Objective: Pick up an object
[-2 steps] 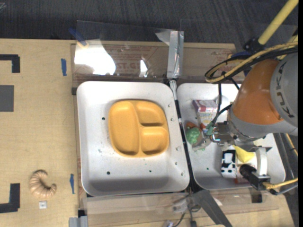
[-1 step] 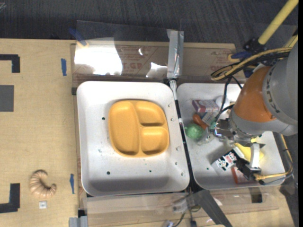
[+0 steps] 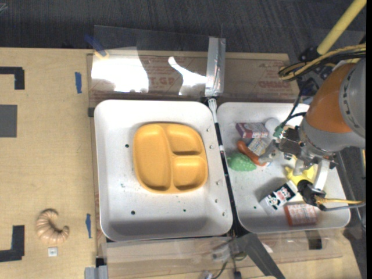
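The right bin holds several small things. There is a purple-and-white box, an orange carrot-like piece, a green lump and a white round thing. Nearer the front lie a black-and-white carton, a reddish can and a yellow piece. My gripper hangs over the middle of this bin, just right of the box and the carrot piece. I see nothing clearly held in it.
A yellow divided plate lies in the left bin. A tan curled toy rests on the cardboard bench at the far left. A clear plastic sheet stands behind the bins.
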### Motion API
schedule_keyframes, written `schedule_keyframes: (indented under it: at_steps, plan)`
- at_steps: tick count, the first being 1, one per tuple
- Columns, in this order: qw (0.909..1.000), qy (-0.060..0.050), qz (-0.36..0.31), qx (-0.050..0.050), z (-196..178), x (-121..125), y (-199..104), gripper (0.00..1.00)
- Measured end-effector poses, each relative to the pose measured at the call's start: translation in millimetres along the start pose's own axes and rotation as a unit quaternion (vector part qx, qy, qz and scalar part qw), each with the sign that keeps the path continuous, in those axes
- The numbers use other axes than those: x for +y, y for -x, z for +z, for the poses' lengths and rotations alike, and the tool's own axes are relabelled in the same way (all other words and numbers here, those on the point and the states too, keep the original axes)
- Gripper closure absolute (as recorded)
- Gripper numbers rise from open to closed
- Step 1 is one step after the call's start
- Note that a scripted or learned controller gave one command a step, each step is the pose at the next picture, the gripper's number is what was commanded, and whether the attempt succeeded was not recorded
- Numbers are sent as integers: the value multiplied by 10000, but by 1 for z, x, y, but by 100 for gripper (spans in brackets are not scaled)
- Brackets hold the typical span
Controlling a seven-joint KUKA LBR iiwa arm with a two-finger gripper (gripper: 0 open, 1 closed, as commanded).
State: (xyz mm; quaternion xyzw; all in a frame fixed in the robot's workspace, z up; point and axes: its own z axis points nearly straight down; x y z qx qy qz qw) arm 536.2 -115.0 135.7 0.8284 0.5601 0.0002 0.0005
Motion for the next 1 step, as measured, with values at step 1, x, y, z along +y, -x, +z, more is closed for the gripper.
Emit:
schedule_keyframes:
  at_steps: [1]
  plan:
    - [9990,24,-449,13,48,-32,20,0]
